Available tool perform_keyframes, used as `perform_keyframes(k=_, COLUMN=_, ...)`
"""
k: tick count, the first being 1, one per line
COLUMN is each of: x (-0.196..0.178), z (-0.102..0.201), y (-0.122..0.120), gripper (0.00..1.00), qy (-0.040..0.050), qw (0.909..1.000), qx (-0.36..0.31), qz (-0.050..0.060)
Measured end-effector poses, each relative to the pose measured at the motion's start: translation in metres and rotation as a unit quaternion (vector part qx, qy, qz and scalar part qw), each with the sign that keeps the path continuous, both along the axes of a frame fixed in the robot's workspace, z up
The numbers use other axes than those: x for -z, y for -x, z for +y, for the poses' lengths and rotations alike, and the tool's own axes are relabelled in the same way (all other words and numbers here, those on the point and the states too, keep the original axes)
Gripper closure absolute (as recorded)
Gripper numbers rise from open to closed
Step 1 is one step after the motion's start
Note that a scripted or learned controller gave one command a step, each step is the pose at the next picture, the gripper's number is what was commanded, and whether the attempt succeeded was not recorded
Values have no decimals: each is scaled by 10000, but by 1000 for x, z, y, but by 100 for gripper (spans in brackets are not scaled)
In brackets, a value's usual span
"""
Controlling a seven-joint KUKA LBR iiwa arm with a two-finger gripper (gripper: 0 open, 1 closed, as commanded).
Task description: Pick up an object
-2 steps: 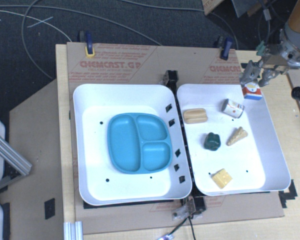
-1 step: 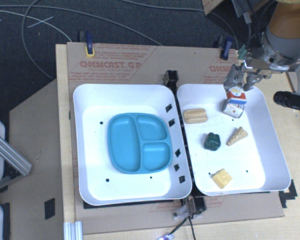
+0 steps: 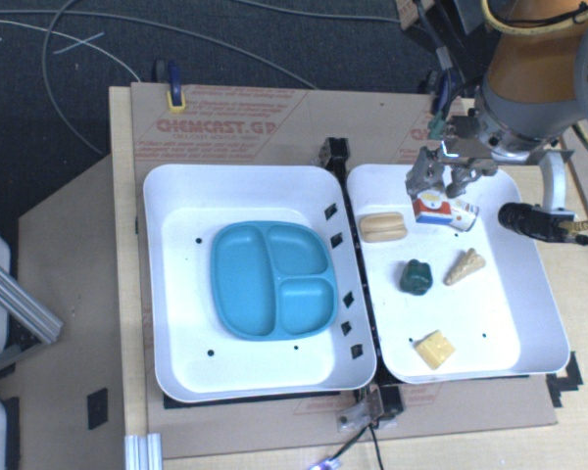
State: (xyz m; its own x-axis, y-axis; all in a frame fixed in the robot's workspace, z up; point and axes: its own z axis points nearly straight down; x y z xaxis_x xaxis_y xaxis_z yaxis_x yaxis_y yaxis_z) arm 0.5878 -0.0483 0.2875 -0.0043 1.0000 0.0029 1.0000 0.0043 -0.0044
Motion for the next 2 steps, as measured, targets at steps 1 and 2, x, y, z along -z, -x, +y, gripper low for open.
perform_keyframes(k=1, x=8, z=50, y=18, gripper=100, qy=0, qw=10000, qx=-8, qz=-1)
perform_keyframes(k=2, x=23, z=101, y=16, gripper=100, qy=6, qw=10000, qx=0, qz=-2)
